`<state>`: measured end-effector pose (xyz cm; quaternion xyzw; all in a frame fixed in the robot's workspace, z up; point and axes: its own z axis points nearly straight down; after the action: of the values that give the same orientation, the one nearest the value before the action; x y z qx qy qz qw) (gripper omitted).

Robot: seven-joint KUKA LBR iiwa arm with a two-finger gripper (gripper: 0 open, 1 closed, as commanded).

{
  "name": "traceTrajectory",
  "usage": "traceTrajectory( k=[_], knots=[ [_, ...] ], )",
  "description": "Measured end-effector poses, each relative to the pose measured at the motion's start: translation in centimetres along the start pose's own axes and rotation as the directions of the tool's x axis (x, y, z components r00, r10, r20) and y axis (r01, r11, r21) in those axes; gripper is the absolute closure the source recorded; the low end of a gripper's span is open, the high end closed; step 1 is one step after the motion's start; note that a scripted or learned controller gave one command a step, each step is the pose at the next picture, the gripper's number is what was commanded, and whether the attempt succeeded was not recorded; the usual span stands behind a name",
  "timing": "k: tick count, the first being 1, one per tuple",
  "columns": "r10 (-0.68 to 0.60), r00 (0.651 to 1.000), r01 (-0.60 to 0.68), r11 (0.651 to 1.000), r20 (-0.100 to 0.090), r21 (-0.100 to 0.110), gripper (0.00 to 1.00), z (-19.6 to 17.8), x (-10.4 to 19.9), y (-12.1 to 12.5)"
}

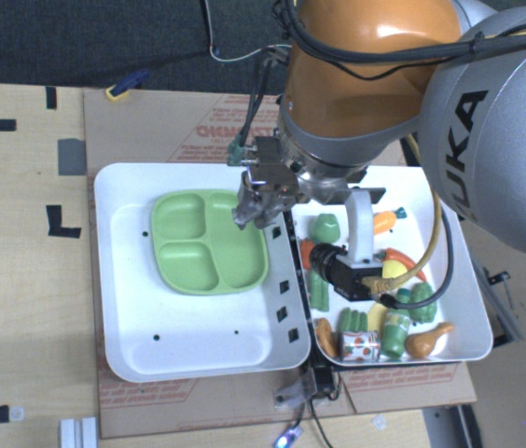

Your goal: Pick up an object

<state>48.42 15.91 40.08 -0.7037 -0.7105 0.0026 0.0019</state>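
My gripper [259,215] hangs over the left bin [118,259], above the right edge of a green divided plate [202,243] that lies flat in it. Nothing shows held under the gripper. The right bin [463,283] holds several toy foods: a green pepper [326,224], an orange carrot [387,220], a green cucumber [319,289], a small can [361,345], a brown drumstick [424,342] and a yellow piece [394,269]. The arm's large orange and grey body covers the back of both bins.
A black divider wall [286,292] separates the two bins. A black cable and connector [342,273] from the arm droop over the toys in the right bin. Brown cardboard [151,129] surrounds the bins.
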Motion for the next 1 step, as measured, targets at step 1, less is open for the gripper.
traceTrajectory(
  k=[1],
  knots=[
    [0.005,1.000,-0.005,1.000,0.002,-0.003,1.00,-1.29,-0.44,0.06]
  ],
)
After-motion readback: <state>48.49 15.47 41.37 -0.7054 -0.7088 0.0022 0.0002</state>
